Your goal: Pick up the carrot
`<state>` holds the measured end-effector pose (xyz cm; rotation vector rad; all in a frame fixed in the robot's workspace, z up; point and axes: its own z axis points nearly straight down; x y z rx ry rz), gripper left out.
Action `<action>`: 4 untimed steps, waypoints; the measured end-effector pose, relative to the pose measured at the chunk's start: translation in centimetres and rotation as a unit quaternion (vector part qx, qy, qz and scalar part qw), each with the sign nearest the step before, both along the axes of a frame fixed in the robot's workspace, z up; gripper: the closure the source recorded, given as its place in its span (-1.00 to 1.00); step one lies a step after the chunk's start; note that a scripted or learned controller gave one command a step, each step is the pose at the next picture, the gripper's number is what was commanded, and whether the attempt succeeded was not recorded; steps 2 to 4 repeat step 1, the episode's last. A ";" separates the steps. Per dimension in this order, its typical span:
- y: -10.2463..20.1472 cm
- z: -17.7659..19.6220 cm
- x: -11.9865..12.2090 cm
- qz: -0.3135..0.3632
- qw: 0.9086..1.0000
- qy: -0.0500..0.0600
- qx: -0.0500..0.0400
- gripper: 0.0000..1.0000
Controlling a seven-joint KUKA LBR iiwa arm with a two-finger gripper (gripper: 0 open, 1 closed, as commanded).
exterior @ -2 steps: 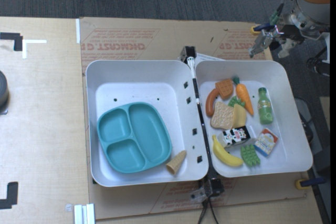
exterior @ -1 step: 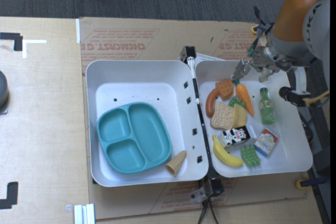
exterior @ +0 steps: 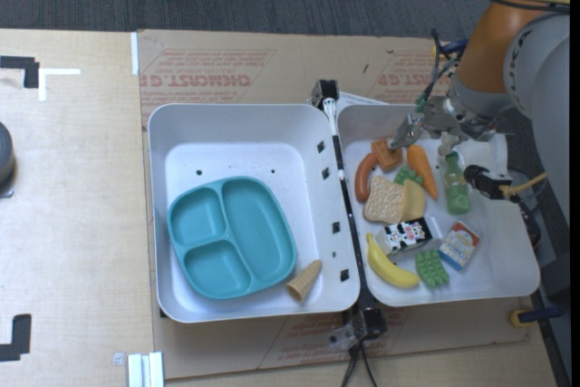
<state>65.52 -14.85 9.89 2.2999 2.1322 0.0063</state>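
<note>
The orange plastic carrot [exterior: 421,170] lies near the right white bin's [exterior: 507,281] far edge, not lifted. The two-finger gripper [exterior: 426,130] hovers just above, spread open, grasping nothing.

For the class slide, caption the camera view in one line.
Gripper above the carrot in the right bin.

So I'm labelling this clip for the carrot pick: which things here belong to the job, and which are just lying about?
Belongs to the job:
carrot in the right bin
hand, just above the carrot

Just lying about:
banana
sausage
cracker
green bottle
green block
small carton
cow-print box
teal tray and ice cream cone in the left bin
</note>
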 end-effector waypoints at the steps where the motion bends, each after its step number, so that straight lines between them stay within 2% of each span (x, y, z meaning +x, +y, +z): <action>1: 0.0 1.1 0.2 0.001 1.000 -0.003 0.000 1.00; 4: 0.0 1.1 0.2 0.001 1.000 -0.003 0.000 1.00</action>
